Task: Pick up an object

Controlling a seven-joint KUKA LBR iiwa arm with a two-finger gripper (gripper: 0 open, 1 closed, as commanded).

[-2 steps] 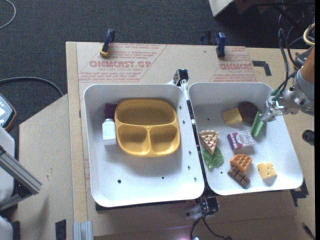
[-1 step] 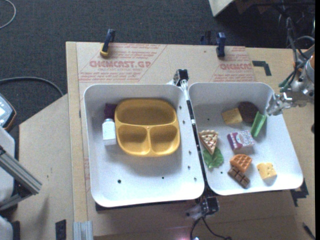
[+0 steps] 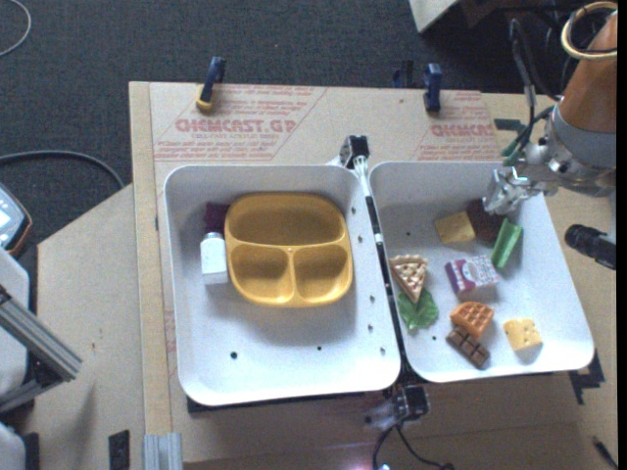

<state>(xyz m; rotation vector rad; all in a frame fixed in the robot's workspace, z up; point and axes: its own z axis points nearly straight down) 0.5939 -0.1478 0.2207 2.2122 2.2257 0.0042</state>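
My gripper (image 3: pixel 506 192) hangs over the back right part of the right bin (image 3: pixel 573 292), just above a dark brown piece (image 3: pixel 482 220) and a green stick-shaped piece (image 3: pixel 506 244). A tan block (image 3: pixel 456 227) lies to its left. Nearer the front lie a purple carton (image 3: pixel 470 273), a pizza slice (image 3: pixel 409 274), a green leaf (image 3: pixel 420 312), a waffle (image 3: pixel 472 316), a chocolate bar (image 3: pixel 468 349) and a cheese wedge (image 3: pixel 523 334). Nothing visibly hangs from the gripper.
The left bin (image 3: pixel 186 341) holds a yellow divided plate (image 3: pixel 289 260), a small white bottle (image 3: pixel 214 258) and a dark purple item (image 3: pixel 216 212) by its left wall. Two clamps (image 3: pixel 210 82) (image 3: pixel 432 85) stand at the board's back edge.
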